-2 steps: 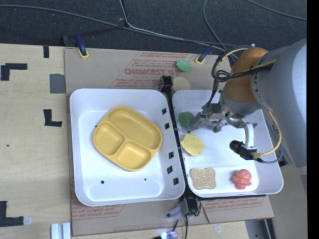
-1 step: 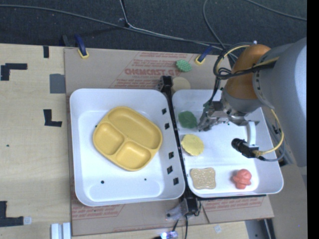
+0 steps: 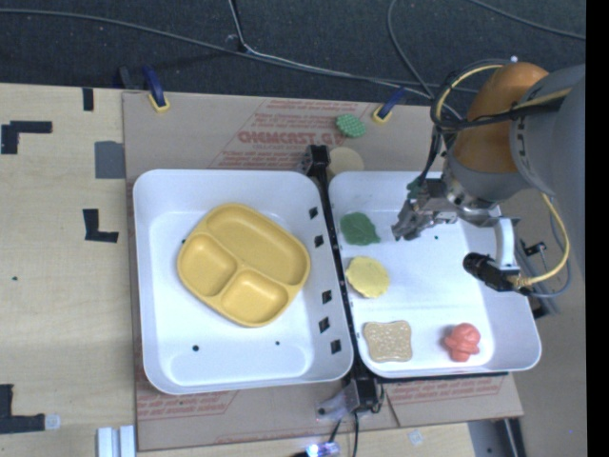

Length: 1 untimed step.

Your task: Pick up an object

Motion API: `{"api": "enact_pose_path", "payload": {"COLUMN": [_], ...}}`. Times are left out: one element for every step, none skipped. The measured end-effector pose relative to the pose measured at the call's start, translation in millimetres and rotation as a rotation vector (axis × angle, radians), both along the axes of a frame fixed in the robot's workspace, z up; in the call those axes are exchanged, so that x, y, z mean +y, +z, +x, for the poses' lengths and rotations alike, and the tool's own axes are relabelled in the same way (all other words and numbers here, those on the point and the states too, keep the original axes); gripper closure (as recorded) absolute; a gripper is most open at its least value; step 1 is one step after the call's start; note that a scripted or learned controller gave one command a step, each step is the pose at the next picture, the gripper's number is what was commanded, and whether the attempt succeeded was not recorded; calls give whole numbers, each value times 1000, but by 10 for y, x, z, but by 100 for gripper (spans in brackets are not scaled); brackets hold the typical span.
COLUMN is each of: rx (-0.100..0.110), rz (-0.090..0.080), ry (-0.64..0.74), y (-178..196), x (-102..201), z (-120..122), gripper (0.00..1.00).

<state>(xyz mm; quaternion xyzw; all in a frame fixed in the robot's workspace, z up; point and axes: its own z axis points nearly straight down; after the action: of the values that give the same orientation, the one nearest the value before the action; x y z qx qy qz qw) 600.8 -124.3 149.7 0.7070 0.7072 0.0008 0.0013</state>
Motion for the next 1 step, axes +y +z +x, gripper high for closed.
{"api": "enact_pose_path", "payload": {"rx": [-3], "rz": [-1], "ry": [1], "y": [639], "x": [6], "z": [37], "gripper": [100]}}
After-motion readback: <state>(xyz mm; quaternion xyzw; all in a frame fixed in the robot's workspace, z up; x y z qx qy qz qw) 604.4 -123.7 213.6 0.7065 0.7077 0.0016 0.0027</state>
